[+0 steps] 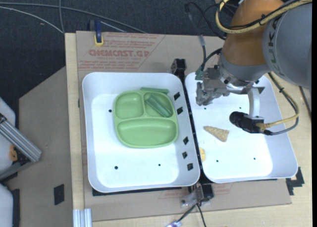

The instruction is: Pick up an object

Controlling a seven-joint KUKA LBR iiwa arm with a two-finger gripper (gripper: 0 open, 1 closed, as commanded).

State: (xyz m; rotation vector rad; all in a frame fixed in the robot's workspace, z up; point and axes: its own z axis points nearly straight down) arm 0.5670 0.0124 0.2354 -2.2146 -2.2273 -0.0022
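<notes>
A tan wedge-shaped piece (217,133) lies on the floor of the right bin (257,166), near its left side. My gripper (202,99) hangs over the upper left part of that bin, a little above and to the left of the wedge, with nothing visible between its fingers. In the left bin (99,161) sits a green divided plate (145,119) with a darker green object (159,104) in its upper right compartment.
A black cylindrical part (246,121) with a yellow cable sticks out over the right bin just right of the wedge. A small orange bit (202,154) lies at the right bin's left wall. Black clips (185,141) line the divide between bins.
</notes>
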